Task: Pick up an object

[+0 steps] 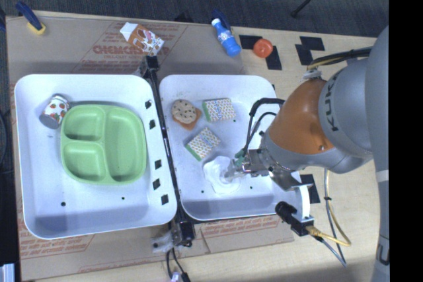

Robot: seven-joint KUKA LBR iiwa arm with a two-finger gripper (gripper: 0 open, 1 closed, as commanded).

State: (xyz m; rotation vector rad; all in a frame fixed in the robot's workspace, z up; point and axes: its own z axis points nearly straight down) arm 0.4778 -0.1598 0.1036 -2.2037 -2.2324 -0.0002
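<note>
In the left white bin (26, 162) we see a green three-compartment plastic tray (104, 142) taking most of the floor, with a small patterned cup (54, 110) lying just beside its upper-left corner; open floor is left along the bottom edge and in a narrow strip down the left side. In the right white bin (198, 208) a round brown cookie (186, 112), a green-patterned square packet (219, 109) and a second green-patterned packet (203, 142) crowd the upper middle; a white crumpled object (220, 176) lies at the lower middle, and the grey arm with its orange band (301, 125) overhangs the right side; we find bare floor down the left side and along the bottom edge; the black divider between the bins (162, 142) bars a low crossing.
</note>
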